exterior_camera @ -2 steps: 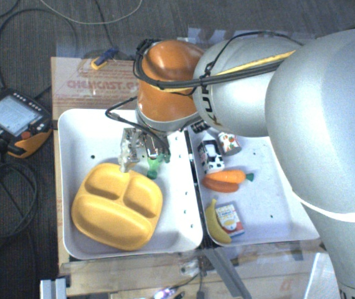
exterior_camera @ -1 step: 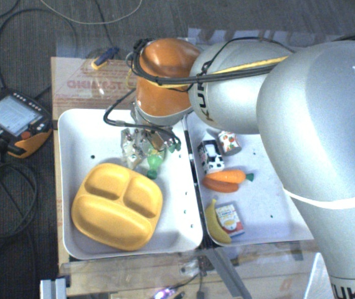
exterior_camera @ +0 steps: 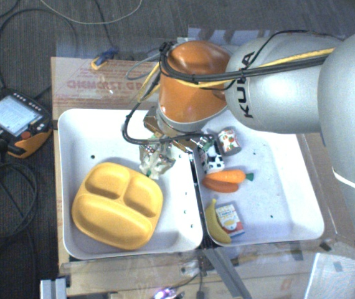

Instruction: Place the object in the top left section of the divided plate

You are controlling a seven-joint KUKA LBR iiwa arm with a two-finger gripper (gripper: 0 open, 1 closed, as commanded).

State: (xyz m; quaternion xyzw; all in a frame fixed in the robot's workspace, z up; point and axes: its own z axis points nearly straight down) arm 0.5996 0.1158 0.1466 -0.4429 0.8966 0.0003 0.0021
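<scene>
The grey arm (exterior_camera: 277,86), nearest the lens, bends down over the left bin (exterior_camera: 65,167), its bulk hiding the gripper (exterior_camera: 156,157) so its grip cannot be told, perhaps some crumpled thing beneath, just above the yellow divided plate (exterior_camera: 118,204) lying aslant.

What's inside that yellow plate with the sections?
Nothing: all sections of the yellow plate are bare. The gripper hangs just beyond its far edge; whatever lies under the arm is covered.

At your frame's left sits a teach pendant (exterior_camera: 12,122); the right bin (exterior_camera: 289,210) holds a carrot (exterior_camera: 223,179), banana (exterior_camera: 213,224) and small carton (exterior_camera: 228,217).
</scene>
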